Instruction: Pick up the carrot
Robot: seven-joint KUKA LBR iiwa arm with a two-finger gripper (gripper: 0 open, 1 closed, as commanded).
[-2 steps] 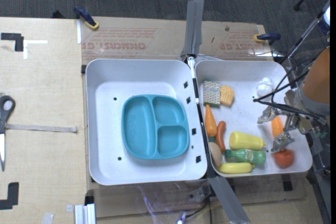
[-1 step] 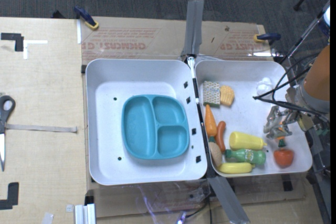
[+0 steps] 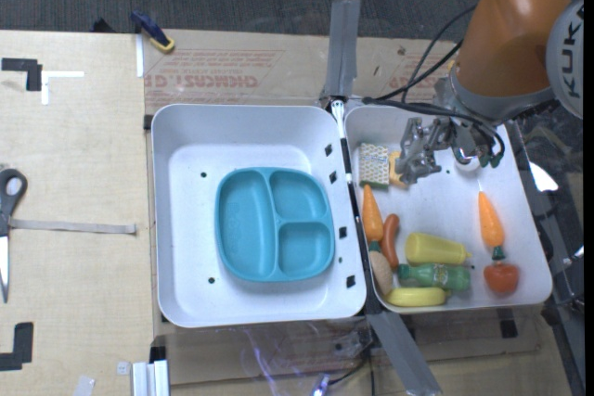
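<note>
An orange carrot point(image 3: 490, 218) with a small green stem end lies near the right wall of the right bin point(image 3: 445, 125). A second orange carrot-like piece point(image 3: 371, 210) lies along that bin's left wall. My gripper point(image 3: 418, 159) hangs over the upper middle of the right bin, beside a checkered block point(image 3: 374, 164). It is well apart from both orange pieces, and I see nothing held in it. The orange-banded wrist point(image 3: 510, 32) rises above it at the upper right.
The right bin's front holds a red sausage point(image 3: 390, 239), a yellow bottle point(image 3: 434, 249), a green bottle point(image 3: 436, 274), a banana point(image 3: 416, 296) and a red tomato point(image 3: 501, 278). A blue divided plate point(image 3: 276, 223) sits in the left bin point(image 3: 186, 199). Scissors point(image 3: 7, 199) lie far left.
</note>
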